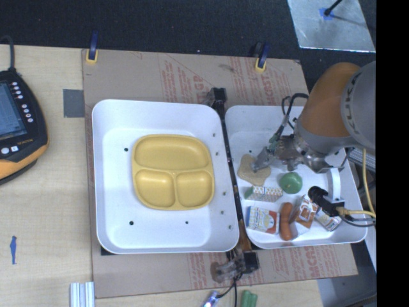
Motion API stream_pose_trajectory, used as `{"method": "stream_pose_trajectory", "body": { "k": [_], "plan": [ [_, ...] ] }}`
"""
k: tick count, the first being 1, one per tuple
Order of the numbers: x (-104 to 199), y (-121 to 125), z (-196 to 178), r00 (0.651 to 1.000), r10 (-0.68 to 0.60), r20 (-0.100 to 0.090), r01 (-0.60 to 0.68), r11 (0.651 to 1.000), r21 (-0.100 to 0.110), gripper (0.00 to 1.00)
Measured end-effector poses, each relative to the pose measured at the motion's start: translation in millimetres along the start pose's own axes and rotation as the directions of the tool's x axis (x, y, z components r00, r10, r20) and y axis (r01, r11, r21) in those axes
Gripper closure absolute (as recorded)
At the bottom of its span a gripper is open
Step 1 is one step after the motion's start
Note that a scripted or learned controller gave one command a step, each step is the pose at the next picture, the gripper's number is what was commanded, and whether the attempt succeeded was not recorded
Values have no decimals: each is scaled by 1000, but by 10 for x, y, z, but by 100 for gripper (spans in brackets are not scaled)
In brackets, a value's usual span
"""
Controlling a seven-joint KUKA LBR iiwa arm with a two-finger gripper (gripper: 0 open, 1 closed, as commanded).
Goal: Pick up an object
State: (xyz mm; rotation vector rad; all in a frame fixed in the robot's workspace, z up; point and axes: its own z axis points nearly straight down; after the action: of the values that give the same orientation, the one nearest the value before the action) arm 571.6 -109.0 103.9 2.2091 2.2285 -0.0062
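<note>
Objects for picking lie in the right bin (252, 117): a tan wedge-shaped piece (248, 169) sits near the bin's left wall, touching or just beside the gripper (261, 165), whose tip comes down at the wedge's right edge. How far the gripper stands open cannot be told from this angle, and nothing is visibly held by it. Just below the wedge lies a small white patterned block (267, 193), and to its right a green ball (291, 182). Further toward the near rim are a flat printed packet (262, 219), a red sausage-shaped toy (285, 220) beside it, and a small printed carton (307, 212) to the right. The left bin (112, 171) holds a yellow three-compartment plate (172, 171) at its middle. The arm (332, 110) reaches in from the right, its orange band above the right bin, the wrist angled down and leftward toward the wedge.
</note>
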Motion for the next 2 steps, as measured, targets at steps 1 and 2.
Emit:
{"method": "stream_pose_trajectory", "body": {
  "k": [1,2],
  "plan": [
    [-331,-157,110,1000,4,-5,-4,1000,2,0],
    [-843,95,-9,1000,7,-5,-7,1000,1,0]
  ]
}}
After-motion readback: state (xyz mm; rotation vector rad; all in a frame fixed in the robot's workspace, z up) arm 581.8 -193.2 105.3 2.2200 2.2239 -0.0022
